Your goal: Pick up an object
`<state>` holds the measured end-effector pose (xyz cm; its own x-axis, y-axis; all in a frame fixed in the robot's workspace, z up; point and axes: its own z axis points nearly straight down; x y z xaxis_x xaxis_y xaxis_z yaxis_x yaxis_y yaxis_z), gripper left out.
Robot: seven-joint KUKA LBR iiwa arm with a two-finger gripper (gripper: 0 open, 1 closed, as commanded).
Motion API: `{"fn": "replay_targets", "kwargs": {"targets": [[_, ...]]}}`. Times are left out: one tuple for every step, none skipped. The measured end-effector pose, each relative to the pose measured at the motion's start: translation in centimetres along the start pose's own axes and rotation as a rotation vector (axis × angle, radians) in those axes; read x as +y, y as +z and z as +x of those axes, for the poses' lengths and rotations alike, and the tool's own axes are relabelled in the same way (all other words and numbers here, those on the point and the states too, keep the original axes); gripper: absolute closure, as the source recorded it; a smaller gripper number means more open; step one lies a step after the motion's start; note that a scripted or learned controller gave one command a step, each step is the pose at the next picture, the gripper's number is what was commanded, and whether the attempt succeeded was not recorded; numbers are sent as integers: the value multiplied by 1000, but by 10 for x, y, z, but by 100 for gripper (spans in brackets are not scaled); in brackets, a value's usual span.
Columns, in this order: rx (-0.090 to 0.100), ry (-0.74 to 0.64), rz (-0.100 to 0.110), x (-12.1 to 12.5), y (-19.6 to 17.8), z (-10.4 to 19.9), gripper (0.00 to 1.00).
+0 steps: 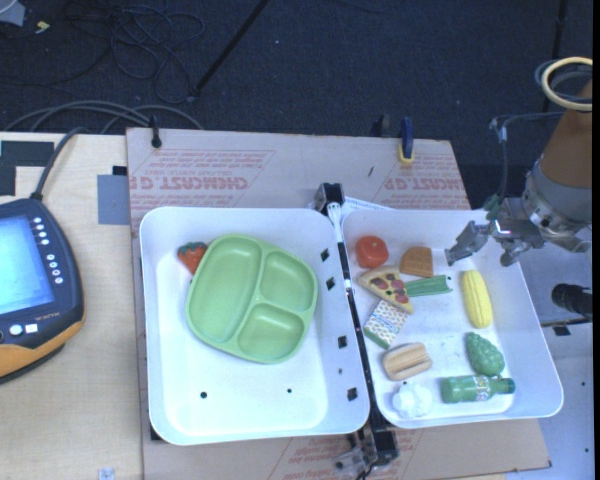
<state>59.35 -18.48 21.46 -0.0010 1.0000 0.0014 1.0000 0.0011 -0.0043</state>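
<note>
Your gripper (485, 238) hung with fingers spread, holding nothing, above the right bin (542, 368). The corn (476, 298) lay just below it; you needed to straddle it across its width.

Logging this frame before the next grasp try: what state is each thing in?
end effector: open, above right bin, holding nothing
green divided plate: right side up, in left bin
corn cob: lying flat
green bottle: on its side
tomato: resting, untouched
handheld screen: lit
</note>
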Motion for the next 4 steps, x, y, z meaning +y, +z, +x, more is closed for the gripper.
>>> {"fn": "replay_targets", "kwargs": {"targets": [[4, 0, 12, -64, 95, 17, 0], [2, 5, 3, -60, 80, 13, 100], [1, -5, -4, -35, 42, 77, 100], [2, -6, -3, -1, 28, 149, 100]]}}
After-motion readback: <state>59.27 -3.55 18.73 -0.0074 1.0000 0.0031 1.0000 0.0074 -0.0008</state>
